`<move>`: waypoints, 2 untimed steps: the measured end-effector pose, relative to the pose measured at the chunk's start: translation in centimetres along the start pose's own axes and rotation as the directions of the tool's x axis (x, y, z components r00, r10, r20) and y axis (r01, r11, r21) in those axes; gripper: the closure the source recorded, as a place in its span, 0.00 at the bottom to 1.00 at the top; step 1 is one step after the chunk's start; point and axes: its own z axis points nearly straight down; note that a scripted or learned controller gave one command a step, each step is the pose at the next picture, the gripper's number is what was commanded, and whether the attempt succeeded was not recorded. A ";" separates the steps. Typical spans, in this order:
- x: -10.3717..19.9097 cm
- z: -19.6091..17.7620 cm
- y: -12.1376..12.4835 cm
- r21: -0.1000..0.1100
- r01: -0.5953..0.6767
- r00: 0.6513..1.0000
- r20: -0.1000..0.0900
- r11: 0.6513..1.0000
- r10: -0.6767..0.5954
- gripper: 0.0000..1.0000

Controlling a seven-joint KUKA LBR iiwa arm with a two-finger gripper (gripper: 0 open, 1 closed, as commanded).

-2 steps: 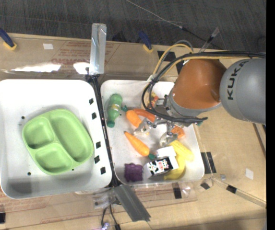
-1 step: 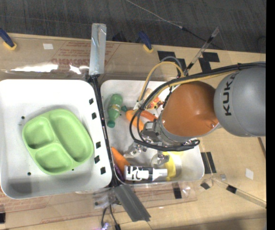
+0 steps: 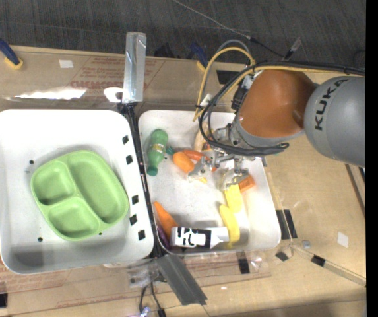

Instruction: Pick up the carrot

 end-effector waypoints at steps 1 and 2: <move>-4.8 0.3 3.7 -0.004 -0.178 0.984 -0.007 0.984 0.178 0.00; -4.9 -0.7 3.7 -0.003 -0.174 0.985 -0.006 0.985 0.174 1.00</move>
